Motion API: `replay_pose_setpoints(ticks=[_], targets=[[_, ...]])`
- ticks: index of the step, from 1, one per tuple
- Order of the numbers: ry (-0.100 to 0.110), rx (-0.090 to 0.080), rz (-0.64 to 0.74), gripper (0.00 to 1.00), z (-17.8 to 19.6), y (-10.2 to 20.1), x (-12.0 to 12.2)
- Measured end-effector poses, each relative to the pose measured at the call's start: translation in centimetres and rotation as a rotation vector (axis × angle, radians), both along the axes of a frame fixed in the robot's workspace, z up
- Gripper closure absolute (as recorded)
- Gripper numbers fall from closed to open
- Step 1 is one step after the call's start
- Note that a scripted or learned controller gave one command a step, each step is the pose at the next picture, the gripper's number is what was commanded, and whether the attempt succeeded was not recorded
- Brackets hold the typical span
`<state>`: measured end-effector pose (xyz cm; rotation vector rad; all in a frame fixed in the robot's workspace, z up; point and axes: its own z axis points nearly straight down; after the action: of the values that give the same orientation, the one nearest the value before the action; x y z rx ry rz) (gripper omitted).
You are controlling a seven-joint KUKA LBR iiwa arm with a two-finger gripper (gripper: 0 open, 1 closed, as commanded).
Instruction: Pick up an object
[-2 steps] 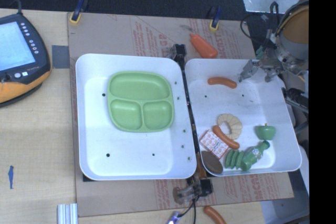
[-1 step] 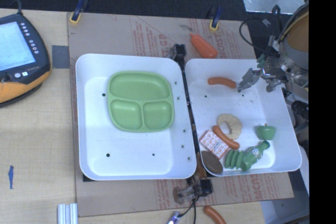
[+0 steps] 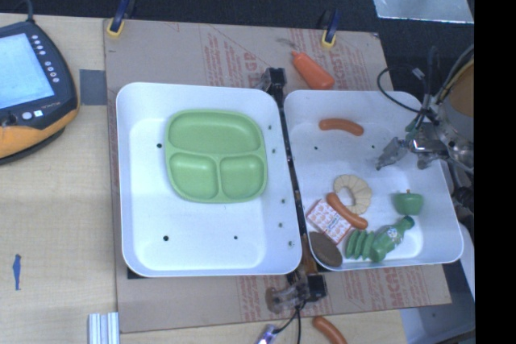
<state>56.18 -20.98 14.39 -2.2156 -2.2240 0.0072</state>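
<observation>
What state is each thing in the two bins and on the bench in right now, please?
gripper: above the right bin's upper right, holding nothing visible.
green plate: flat in the left bin, compartments bare.
sausage: lying alone near the right bin's top.
green bottle: lying on its side, bottom of the right bin.
orange carrot: lying outside the bins, on the cardboard.

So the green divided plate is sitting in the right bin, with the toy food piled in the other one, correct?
Not quite. The camera view shows the green divided plate in the left bin, not the right one. The toy food, such as the sausage and the green bottle, lies in the right bin.
</observation>
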Motion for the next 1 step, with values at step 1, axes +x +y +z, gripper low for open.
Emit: replay_pose_setpoints(ticks=[1], targets=[[-0.001,0.001,0.002,0.00,2.97,-0.21,-4.30]])
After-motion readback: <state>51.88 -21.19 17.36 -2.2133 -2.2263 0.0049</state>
